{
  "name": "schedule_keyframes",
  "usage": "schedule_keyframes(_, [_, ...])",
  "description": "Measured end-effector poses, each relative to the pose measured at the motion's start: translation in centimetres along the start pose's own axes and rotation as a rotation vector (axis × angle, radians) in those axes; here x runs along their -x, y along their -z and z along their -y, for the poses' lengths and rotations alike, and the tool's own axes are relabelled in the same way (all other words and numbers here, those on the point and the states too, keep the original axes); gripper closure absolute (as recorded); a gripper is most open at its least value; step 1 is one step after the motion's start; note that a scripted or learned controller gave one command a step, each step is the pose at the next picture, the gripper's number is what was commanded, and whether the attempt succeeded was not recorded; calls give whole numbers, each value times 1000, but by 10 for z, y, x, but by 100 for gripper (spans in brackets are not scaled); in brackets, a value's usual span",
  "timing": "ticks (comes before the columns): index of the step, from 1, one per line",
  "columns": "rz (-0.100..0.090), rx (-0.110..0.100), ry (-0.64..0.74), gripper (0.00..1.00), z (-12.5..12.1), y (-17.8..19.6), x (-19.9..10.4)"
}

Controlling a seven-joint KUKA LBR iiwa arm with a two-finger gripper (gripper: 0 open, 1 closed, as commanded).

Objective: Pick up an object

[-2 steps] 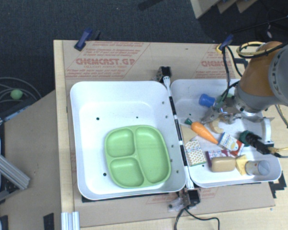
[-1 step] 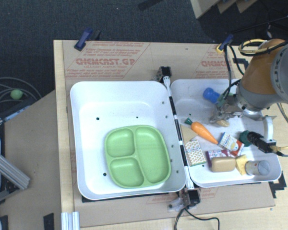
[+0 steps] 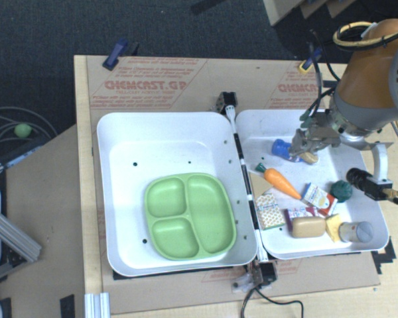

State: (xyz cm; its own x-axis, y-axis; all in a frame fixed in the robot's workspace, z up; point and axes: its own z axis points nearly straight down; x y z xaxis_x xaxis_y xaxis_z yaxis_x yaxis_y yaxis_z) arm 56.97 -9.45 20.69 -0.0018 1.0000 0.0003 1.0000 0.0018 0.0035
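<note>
Several small objects lie in the right bin (image 3: 378,240), at the right of the frame. A blue object (image 3: 281,148) sits near the bin's upper middle, and the tool (image 3: 305,150) is down just beside it on its right, over a small tan piece (image 3: 310,157); whether the tool is released or clenched, I cannot tell, nor whether it grips anything. Below and left of them a toy carrot (image 3: 281,183) lies slantwise, its green end toward the divider between the bins. Lower still are a patterned packet (image 3: 269,211), a toy bread roll (image 3: 308,227), a red and white carton (image 3: 318,199), a yellow wedge (image 3: 334,227) and a clear cup on its side (image 3: 357,232). A dark green ball-like object (image 3: 341,189) lies near the right wall, next to a black cylinder (image 3: 366,181) on the arm. The arm (image 3: 368,78), grey with an orange band, enters from the upper right. In the left bin (image 3: 119,151) a green divided plate (image 3: 189,215) with three compartments rests at the lower middle. Both bins stand on the counter (image 3: 152,85), covered with printed brown board, with a blue clamp (image 3: 116,55) at its upper left corner.
</note>
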Motion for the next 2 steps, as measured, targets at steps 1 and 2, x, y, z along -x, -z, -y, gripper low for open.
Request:
schedule_keyframes(1, [0, -1, 0, 100, 13, 31, -55])
schedule_keyframes(2, [-1, -6, 0, 100, 51, 42, -114])
